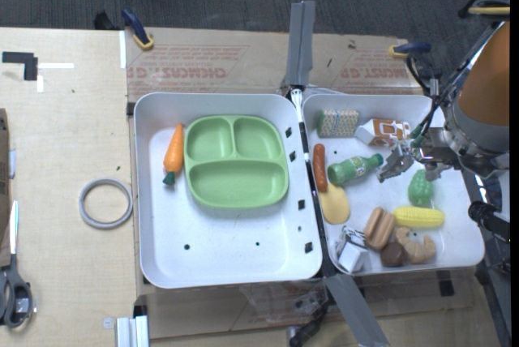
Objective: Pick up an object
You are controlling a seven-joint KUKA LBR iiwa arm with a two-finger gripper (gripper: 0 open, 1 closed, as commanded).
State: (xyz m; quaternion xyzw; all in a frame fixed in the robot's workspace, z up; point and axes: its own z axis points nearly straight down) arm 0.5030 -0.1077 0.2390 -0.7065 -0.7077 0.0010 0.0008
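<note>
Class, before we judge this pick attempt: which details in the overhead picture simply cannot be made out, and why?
- Gripper, camera view: its fingers are small, blurred metal against the white bin, so whether they are open or closed is unclear.
- Green bottle: label too small to read.
- Carton: partly covered by the gripper.
- Scissors: cut off by the left edge.

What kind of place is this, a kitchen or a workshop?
Most likely a robot lab bench: toy food fills the right bin, a tape roll and scissors lie on the bench, and carpet lies beyond.
</note>
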